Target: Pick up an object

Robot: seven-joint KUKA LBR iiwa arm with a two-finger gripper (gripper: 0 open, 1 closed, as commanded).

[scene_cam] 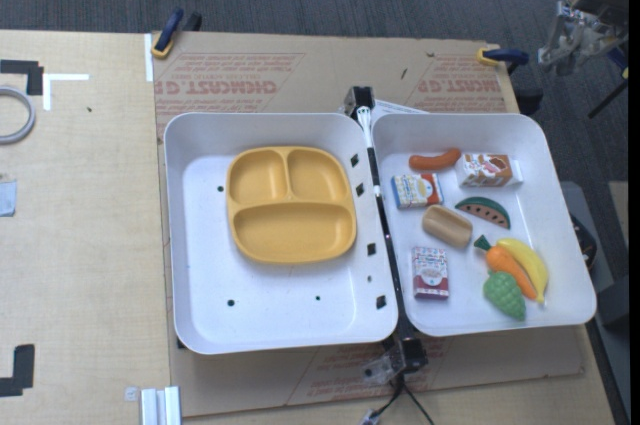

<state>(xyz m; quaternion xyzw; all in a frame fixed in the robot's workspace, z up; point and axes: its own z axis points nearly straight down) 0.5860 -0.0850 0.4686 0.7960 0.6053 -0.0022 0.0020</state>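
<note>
From my remote station I see the gripper [588, 25] parked at the upper right, off the bench and well apart from both bins. I cannot tell how it is set.

Candidate objects all lie in the right bin [560, 213]: a sausage [434, 159], a small carton [487, 170], a milk box [416, 190], a watermelon slice [483, 210], a bread roll [447, 226], a juice box [430, 272], a carrot [505, 263], a banana [529, 263] and a green vegetable [505, 297]. The left bin [190, 243] bears a yellow divided plate [292, 205].

Failure risks, as I judge them:

1. Clustering. The carrot, banana and green vegetable touch one another; a descent there may catch two items or wedge a finger between them.
2. Rolling. The sausage and bread roll are rounded and may slip out of a closing grasp.
3. Wall proximity. The banana lies near the right wall; a finger could strike the rim.
4. Flat items. The watermelon slice sits low, so a grasp may close above it.

The juice box, standing apart, looks the safest target.
</note>
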